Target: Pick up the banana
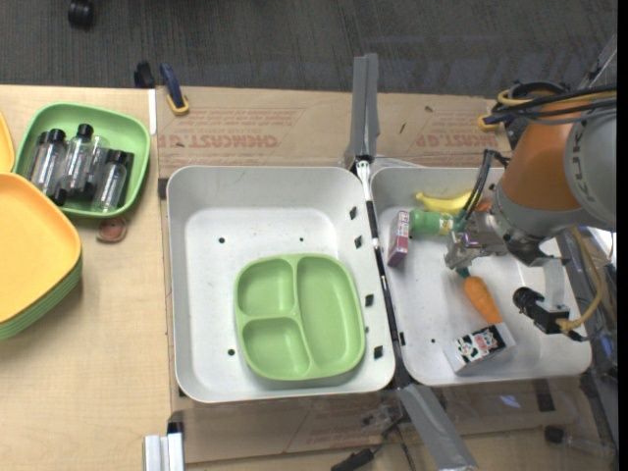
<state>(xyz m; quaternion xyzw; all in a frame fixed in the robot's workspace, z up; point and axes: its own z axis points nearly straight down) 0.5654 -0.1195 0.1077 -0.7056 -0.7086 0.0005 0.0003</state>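
My hand hovers just below the banana, poised to approach; its opening I cannot tell.

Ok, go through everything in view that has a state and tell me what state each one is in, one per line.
banana: lying in the right bin, at its far edge, not held
carrot: lying flat in the right bin
green divided plate: upright in the left bin, compartments bare
small bottles: lying in the green tray
pincer: low over the right bin, near the banana
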